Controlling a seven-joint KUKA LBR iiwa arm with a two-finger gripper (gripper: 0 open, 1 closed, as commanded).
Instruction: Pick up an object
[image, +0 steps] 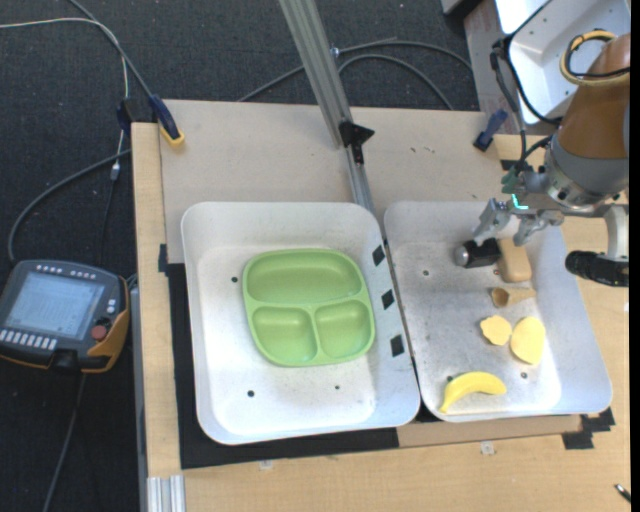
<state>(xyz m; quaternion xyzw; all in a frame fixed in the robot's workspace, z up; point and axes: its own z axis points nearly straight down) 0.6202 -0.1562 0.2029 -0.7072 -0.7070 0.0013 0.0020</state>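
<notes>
My gripper (507, 231) hangs over the far part of the right bin (440, 330), its two fingers spread open with nothing between them. Just below it lie a dark metal cylinder (477, 254) and a tan block (515, 263). A smaller tan piece (508, 296) sits a little nearer. Further forward are two yellow pieces (495, 330) (529, 340) and a yellow banana (472, 388) close to the bin's front wall.
The left bin (215, 400) holds a green divided plate (305, 305). A grey metal post (325, 70) slants down to the gap between the bins. A teach pendant (55, 315) lies off the bench at the left.
</notes>
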